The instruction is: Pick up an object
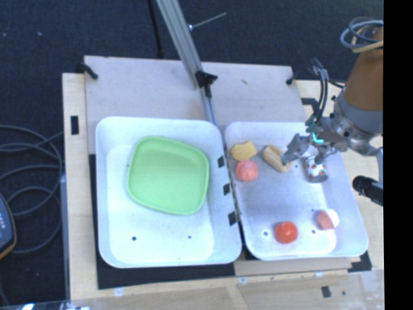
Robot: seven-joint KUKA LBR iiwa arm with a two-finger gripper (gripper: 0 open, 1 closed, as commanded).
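Nearest me, along the right bin's front edge, sit a red ball and a pink-and-white piece. Farther back lies a tan roll, probably light, stiff toy food, best pinched across its narrow middle. It lies just left of the gripper; whether the fingers are spread or closed I cannot tell.

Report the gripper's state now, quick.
Gripper: over the right white bin, beside the tan bread-like piece; open or shut cannot be told.
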